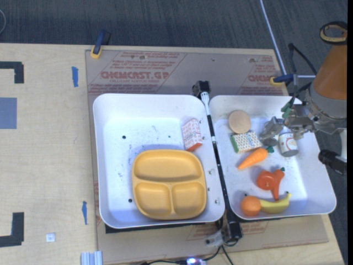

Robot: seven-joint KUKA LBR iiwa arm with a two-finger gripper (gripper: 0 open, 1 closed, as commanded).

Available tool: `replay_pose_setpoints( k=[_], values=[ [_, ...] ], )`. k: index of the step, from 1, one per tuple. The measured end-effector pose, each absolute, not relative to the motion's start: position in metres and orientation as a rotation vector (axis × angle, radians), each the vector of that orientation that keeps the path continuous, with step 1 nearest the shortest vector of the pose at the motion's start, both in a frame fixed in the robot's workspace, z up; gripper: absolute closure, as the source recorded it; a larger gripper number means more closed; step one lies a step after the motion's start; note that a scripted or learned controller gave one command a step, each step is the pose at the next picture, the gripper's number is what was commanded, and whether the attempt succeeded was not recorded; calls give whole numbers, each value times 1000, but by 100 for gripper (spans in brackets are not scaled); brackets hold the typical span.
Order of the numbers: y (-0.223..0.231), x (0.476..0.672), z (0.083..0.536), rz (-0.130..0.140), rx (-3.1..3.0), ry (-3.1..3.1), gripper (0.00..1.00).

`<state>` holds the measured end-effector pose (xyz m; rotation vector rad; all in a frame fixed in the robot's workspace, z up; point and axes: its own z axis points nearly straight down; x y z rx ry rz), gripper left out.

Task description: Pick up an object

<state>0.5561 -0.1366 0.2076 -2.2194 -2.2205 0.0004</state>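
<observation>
Grey two-finger gripper (276,130) at right of frame over right white bin (325,195), fingers' state cannot be told, orange plastic carrot (253,158) just below-left, yellow sectioned tray (169,183) in left white bin (110,148).

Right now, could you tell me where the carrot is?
The carrot lies in the right bin, near its middle, just below the green packet and above the red pepper.

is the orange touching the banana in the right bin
Touching. The camera view shows the orange pressed against the banana's left end, with no gap between them.
</observation>
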Motion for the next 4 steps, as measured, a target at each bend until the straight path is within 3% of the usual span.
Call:
replay_pose_setpoints(
  k=[1, 2, 3, 4],
  values=[
    [-121, 615, 110, -27, -2235, -2243, 0],
    [-120, 595, 97, -2, -2222, -2223, 0],
    [-91, 615, 85, -3, -2222, -2225, 0],
    [-91, 604, 85, 0, -2221, -2221, 0]
  ],
)
